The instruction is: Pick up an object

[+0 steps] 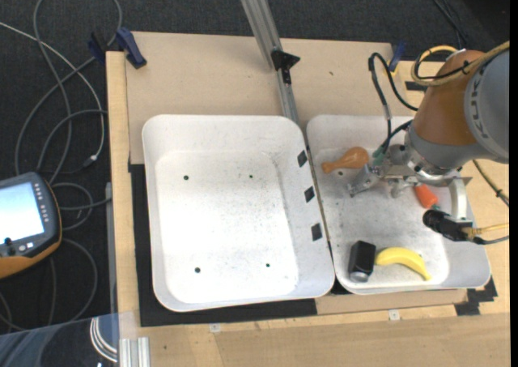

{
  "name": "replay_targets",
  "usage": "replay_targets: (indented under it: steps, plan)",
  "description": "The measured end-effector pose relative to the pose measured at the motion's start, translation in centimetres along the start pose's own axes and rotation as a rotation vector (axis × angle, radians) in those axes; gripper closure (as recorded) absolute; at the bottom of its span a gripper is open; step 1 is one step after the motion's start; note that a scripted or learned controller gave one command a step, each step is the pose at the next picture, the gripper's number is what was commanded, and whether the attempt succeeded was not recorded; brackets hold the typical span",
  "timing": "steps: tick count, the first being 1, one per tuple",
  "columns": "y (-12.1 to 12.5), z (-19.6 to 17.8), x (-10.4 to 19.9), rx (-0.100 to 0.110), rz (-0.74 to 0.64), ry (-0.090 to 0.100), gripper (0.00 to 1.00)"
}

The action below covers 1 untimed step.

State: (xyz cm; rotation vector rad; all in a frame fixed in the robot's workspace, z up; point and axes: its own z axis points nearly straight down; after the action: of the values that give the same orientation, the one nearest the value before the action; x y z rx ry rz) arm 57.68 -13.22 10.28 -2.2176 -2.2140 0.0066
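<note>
The right bin [461,276] holds a tan, pear-shaped object [346,160] near its upper left, a black block [361,260] and a yellow banana [402,261] along its front, and a small orange-red piece [426,195] half hidden under the arm. My gripper [375,187] hangs low over the middle of this bin, just right of and below the tan object. Its metal fingers [356,189] are spread apart with only bin floor between them. The grey and orange arm covers the bin's right side.
The left bin [162,147] lies beside the right one, and their walls meet at a ridge with black clips. A slanted metal pole [259,13] rises from behind the bins. Cables run behind the arm's wrist and across the floor at left.
</note>
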Motion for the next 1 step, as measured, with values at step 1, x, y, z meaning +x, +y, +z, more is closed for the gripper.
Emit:
replay_targets:
  steps: [1]
  plan:
    - [0.27,-1.50,0.06,-0.010,-0.002,-0.001,1.00]
